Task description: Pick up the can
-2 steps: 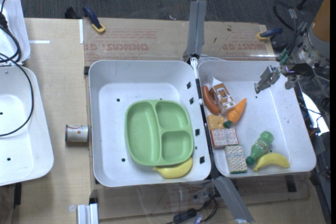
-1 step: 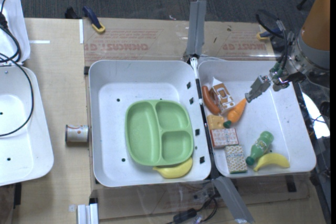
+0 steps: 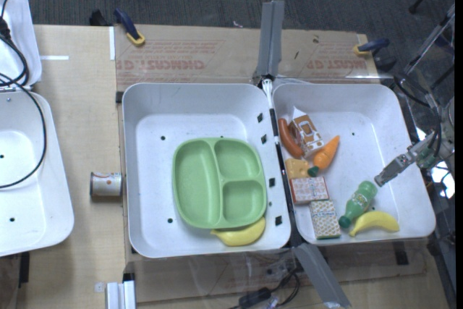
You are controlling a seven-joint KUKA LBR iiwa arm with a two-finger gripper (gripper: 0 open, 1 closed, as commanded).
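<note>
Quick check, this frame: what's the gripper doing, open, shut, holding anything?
Gripper: open/shut cannot be told at this size; nothing seen in its grasp. It sits over the right bin, just above the green bottle, far from the can.

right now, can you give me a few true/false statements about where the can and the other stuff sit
1. The can lies on the bench, outside both bins. True.
2. The green divided plate is in the right bin. False: it sits in the left bin.
3. A yellow banana lies in the right bin beside the green bottle. True.
4. The gripper is directly over the can. False: it is at the right bin's right side, far from the can.
5. The carrot is on the plate. False: it lies in the right bin, near the left wall.
</note>
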